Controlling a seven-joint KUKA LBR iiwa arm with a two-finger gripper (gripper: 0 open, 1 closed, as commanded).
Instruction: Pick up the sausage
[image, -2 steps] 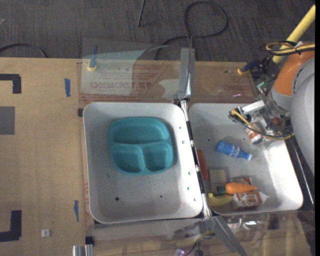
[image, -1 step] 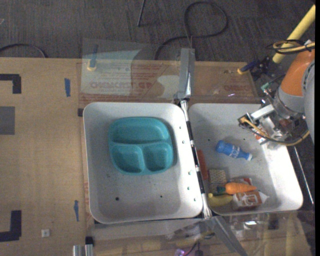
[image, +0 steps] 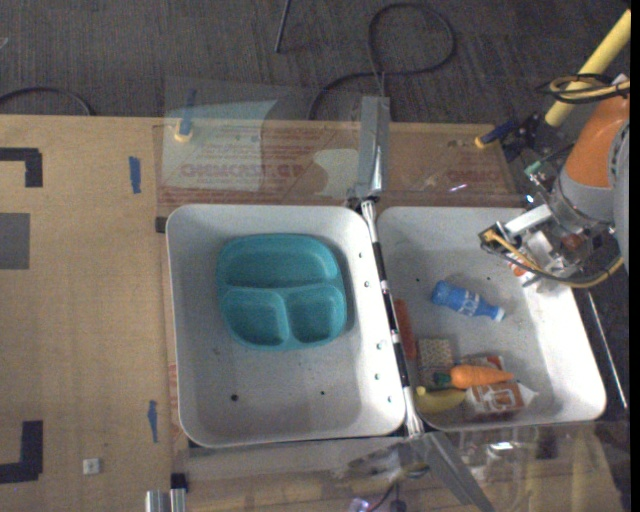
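Note:
The sausage (image: 402, 327) is a thin reddish-brown stick lying lengthwise against the left wall of the right bin (image: 570, 340). My gripper (image: 512, 250) hangs over the bin's upper right corner, wrapped in cables, well to the right of the sausage and farther back. Nothing shows between it and the sausage except bare bin floor and a blue bottle (image: 466, 300).
A carrot (image: 480, 377), a yellow banana-like piece (image: 440, 399), a brown waffle square (image: 435, 352) and a printed box (image: 497, 400) crowd the right bin's front. A teal divided plate (image: 283, 289) sits in the left bin (image: 200, 390). A metal divider (image: 385, 320) separates the bins.

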